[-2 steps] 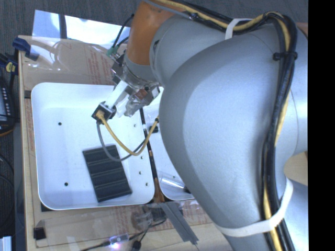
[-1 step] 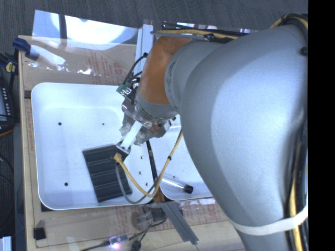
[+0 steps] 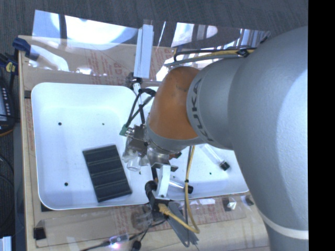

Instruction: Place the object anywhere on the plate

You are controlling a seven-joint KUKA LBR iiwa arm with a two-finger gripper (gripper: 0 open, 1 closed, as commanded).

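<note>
A dark ribbed rectangular plate [image 3: 107, 172] lies flat in the left bin [image 3: 57, 140], near its front edge. My gripper [image 3: 134, 160] hangs low just off the plate's right edge, close to the wall between the two bins. The grey arm and its orange band [image 3: 172, 109] cover much of the right bin. A small clear stick with a dark tip [image 3: 221, 163] lies on the right bin's floor beside the arm. What, if anything, sits in the gripper is hidden by the wrist and cables.
Yellow and black cables [image 3: 178, 218] trail from the wrist over the bench's front edge. A clear upright panel [image 3: 144, 48] stands behind the bins. The left bin's floor to the left of the plate is bare white.
</note>
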